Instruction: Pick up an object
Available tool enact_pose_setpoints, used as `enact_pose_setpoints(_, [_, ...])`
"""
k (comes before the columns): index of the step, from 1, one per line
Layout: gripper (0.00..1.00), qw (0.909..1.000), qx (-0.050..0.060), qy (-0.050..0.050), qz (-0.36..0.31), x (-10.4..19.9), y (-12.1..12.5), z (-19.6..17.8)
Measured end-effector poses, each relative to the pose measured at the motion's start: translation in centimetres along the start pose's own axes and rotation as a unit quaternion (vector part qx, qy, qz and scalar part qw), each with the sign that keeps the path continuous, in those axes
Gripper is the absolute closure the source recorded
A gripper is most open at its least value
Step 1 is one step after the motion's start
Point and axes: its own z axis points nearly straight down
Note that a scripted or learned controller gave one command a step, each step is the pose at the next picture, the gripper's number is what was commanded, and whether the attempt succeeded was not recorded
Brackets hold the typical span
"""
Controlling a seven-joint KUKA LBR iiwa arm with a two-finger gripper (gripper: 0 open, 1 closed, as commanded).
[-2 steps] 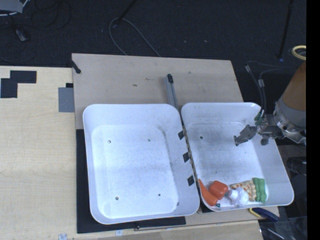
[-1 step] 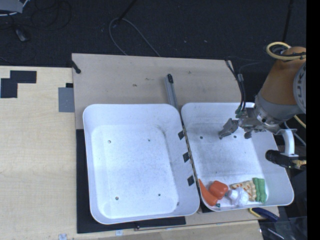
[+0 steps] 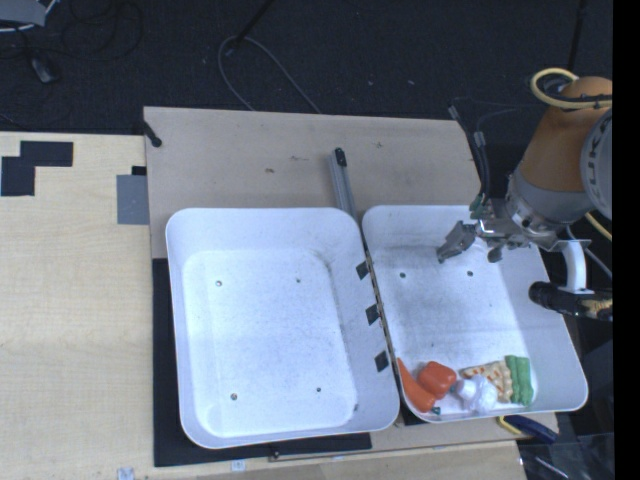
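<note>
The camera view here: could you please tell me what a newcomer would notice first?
Probably the small bright cluster at the near end of the right bin: an orange-red object, a green object and a whitish one between them. Next, the gripper over that bin's far end, apart from the cluster.

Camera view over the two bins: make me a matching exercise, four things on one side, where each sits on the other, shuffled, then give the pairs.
Things
1. hand
2. orange-red object
3. green object
4. grey rod

Places
A. on the bench beyond the bins, near where they meet
B. near corner of the right bin, towards the bin's outer side
C. above the far part of the right bin
D. near edge of the right bin, close to the divide between the bins

Pairs: 1-C, 2-D, 3-B, 4-A
</note>
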Motion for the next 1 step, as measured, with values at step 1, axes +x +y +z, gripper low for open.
enact_pose_setpoints(1, [0.0,1.0,0.0,0.0,0.001,0.25,1.79,-0.43])
